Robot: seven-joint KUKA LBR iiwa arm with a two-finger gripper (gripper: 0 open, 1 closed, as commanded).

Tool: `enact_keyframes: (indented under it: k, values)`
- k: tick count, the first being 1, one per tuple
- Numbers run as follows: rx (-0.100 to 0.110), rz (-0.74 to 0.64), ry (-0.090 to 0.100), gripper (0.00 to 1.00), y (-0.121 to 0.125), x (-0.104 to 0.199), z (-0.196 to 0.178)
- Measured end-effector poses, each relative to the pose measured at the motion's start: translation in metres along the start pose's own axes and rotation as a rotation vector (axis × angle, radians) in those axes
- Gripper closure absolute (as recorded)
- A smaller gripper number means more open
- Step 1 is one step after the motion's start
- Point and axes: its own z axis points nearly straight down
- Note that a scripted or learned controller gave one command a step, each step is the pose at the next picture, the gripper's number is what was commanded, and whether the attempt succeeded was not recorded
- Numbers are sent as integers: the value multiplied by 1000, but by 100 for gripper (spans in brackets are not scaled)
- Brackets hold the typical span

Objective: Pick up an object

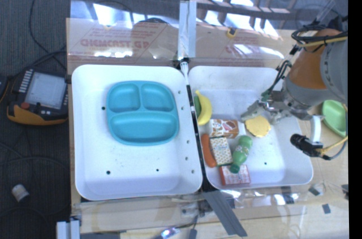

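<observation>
The desk (51, 176), w/ dark grey covering, is carrying two shallow white bins side by side. The left bin (90, 176) is holding a blue divided plate (141, 112), sitting flat near its centre. The right bin (266, 171) is holding the small stuff. The grey arm (328, 71) w/ orange band is reaching in from the right, over the right bin's upper right part. Its hand (261, 109) is hovering just above a flat yellow round piece (259, 127), approx. mid-bin; can't tell if the fingers are apart or together, and nothing is showing between them. Along the bin's left wall a banana (203, 107) is lying at the top. Below it, a green bottle (240, 151) is lying tilted, next to a patterned snack box (220, 150) and an orange-red box (224, 128). A red packet (235, 176) is lying near the front wall. An orange piece (207, 157), prob. a carrot, is resting against the left wall. Left of the bins, on the floor, a teach pendant (38, 98) is lying w/ its screen up.
</observation>
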Motion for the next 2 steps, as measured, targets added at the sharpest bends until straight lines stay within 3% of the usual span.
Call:
enact_keyframes:
  k: [1,2]
  values:
    - [-11,-165,-8,0,15,19,6]
    - [-24,-166,8,0,-43,-14,1]
